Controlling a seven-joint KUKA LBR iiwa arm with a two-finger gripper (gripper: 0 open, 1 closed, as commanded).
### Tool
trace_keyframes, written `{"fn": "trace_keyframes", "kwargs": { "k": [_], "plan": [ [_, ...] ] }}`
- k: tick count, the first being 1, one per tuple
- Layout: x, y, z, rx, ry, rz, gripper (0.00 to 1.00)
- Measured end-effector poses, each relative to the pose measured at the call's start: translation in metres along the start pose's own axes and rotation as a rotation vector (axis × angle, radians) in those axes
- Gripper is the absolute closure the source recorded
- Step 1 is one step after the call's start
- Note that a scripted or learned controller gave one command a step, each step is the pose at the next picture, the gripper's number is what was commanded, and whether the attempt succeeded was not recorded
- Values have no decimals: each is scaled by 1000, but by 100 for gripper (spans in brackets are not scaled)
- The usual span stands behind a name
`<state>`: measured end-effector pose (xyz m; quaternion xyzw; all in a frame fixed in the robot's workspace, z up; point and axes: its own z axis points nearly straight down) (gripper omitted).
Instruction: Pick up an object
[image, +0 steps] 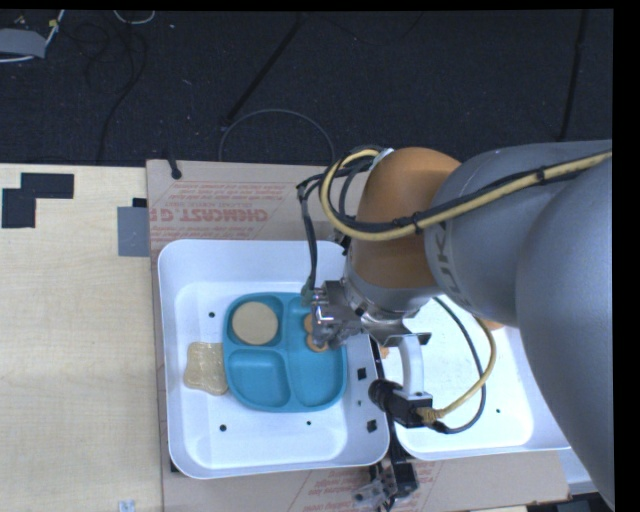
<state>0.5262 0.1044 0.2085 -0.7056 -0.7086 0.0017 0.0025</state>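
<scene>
1. Hovering gripper (322, 322) sits over blue divided tray's (285, 385) right edge, left bin (190, 440); grip state unclear, cannot tell.
2. Tan round piece (254, 322) in tray, pale lump (205, 367) just left.
3. Descend centred, probably squeeze slowly.

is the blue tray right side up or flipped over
Right side up: the blue tray shows its open compartments, and a tan round piece sits in one.

High slanted view over both bins (190, 300)
</scene>
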Motion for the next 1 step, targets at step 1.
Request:
{"fn": "trace_keyframes", "kwargs": {
  "k": [1],
  "plan": [
    [-2, 0, 0, -1, -1, 3, 0]
  ]
}}
